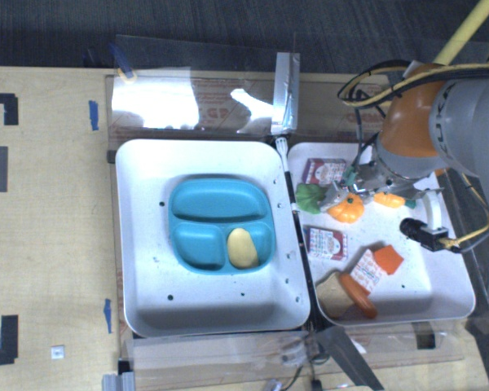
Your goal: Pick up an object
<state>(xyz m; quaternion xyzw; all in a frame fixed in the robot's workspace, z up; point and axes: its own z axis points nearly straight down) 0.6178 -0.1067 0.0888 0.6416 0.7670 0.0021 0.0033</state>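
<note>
Orange toy fruit lay in the right bin, just below the gripper, whose grip state could not be told. The approach step seemed underway; next called for closing on it and lifting.

The grey arm reaches in from the right, orange band above the wrist, its gripper lowered near the right bin's back-left corner.

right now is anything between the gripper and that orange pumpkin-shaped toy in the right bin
Nothing visible stands between them. The gripper sits right at the orange pumpkin-shaped toy, just above it in the camera view. A green leafy piece lies beside it on the left, close enough to get nudged.
</note>
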